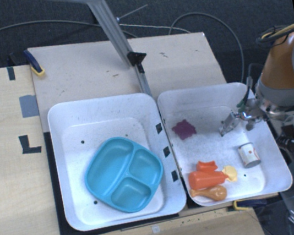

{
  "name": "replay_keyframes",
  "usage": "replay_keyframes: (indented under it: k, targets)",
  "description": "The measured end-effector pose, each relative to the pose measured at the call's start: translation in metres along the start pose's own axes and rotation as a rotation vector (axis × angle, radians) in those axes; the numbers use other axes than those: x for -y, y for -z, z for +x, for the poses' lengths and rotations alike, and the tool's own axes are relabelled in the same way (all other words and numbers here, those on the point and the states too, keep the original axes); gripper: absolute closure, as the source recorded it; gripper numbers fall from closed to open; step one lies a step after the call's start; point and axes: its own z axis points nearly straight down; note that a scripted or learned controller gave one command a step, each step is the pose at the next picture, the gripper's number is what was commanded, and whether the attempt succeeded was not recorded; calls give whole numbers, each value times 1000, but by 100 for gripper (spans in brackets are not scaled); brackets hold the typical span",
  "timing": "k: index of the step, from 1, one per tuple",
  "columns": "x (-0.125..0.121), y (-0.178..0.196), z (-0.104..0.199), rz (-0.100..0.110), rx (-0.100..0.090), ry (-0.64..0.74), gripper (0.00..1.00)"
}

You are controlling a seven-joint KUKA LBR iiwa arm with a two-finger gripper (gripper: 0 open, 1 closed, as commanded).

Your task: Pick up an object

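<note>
Two bins, left bin and right bin: white, faint dark speckling. Sectioned plate in left bin: turquoise blue. Near right bin's left edge, small flat piece: purple. By its front edge: orange toy, pale yellow piece, tan-orange drumstick shape. Toward its right edge, small can: white-grey, reddish mark. Arm: grey, orange band. Bench: pale wood, grey tape patches.

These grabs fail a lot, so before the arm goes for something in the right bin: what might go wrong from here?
1. The orange toy, yellow piece and tan piece lie bunched together, so a grab there may catch two or nudge them apart.
2. The small white can lies on its side and may roll away.
3. The gripper hangs over bare floor, beside the purple piece.
</note>
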Motion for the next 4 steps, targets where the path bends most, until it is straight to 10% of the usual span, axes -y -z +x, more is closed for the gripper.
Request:
replay_keyframes:
  k: [1,3,4]
  targets:
    - [-1,13,0,-4,1,1,100]
    - [-3,114,-3,-10,2,1,100]
    - [-11,112,58,-6,-1,6,100]
